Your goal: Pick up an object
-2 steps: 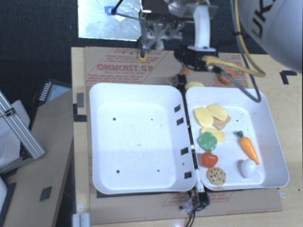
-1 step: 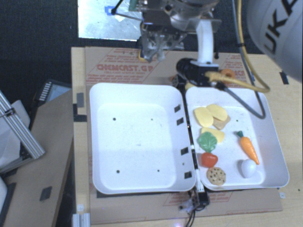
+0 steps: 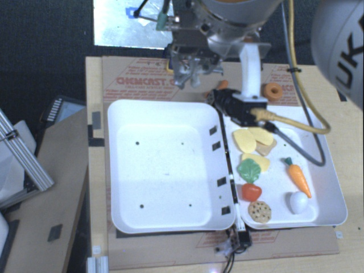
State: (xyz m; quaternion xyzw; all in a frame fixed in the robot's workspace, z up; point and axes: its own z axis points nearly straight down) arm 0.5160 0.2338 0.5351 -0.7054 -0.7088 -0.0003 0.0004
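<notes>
Toy foods, among them a carrot (image 3: 299, 177), a cookie (image 3: 259, 211) and a white egg (image 3: 297, 202), lie loose in the right bin (image 3: 330, 181), well below and to the right of my claw (image 3: 190, 73). My claw hangs above the desk (image 3: 142, 78), beyond both bins, holding nothing; its opening I cannot tell.

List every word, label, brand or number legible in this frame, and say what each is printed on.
"CHEMCAST": red print on the brown sheet under the bins, behind the left bin; the letters after it are hidden by the arm.
"UK": large dark letters on the grey arm casing, cut off at the frame edge.
Further red print along the sheet's front edge and right rear corner is too small and blurred to read.
</notes>
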